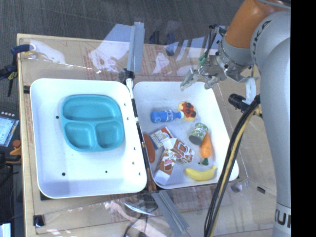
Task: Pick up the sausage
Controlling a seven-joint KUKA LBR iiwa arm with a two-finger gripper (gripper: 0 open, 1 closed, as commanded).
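Gripper above the far rim, sausage at the near left wall

Gripper [199, 79] hangs over the far edge of the right bin [217, 102], its two fingers spread apart with nothing between them. The grey arm [274, 83] with its orange band [242, 19] reaches in from the right behind it.

Well below and to the left of the gripper, the sausage [149, 148] lies lengthwise against the right bin's left wall, just beside a small carton [161, 136] with blue and red print. No lettering on that carton, nor on the brown-and-white cartons [174, 157] touching it, is sharp enough to read.

Closest beneath the gripper sit a blue bottle [165, 116] on its side and a yellow-and-red toy [187, 110] at its cap end. Further down, a green-labelled can [198, 133] leans beside a carrot [206, 146]; the can's label text is too blurred to make out. A banana [200, 173] rests near the bin's near right corner.

Far to the gripper's left, the left bin [44, 162] bears a blue divided tray [93, 122].
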